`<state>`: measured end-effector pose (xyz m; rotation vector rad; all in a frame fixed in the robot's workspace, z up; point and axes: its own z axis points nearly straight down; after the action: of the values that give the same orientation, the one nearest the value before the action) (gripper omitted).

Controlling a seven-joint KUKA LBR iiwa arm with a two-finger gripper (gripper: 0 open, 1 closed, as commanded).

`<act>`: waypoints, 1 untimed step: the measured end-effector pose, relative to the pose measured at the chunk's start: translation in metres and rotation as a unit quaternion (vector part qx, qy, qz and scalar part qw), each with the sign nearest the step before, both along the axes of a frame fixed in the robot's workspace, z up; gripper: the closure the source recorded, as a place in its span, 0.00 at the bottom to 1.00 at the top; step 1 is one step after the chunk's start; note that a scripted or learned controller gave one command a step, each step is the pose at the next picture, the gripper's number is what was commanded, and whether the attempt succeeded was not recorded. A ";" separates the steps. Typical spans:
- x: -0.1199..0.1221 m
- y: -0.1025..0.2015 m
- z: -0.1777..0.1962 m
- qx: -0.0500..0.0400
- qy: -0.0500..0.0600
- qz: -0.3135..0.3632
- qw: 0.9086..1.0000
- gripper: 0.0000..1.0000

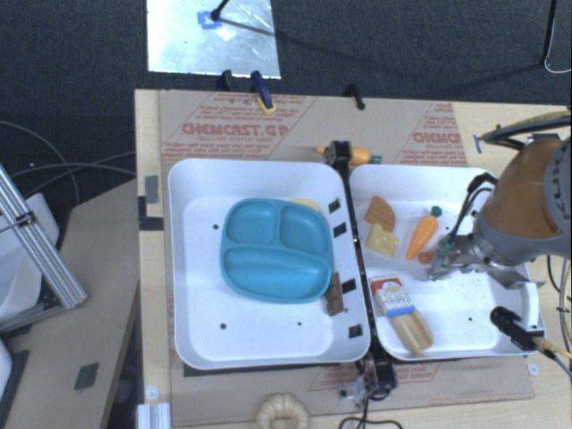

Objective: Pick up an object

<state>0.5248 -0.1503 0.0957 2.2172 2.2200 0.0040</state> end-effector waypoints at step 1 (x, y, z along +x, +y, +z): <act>0.003 -0.003 0.064 -0.001 -0.002 0.001 1.000 1.00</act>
<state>0.5277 -0.1529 0.1598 2.2121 2.2209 0.0061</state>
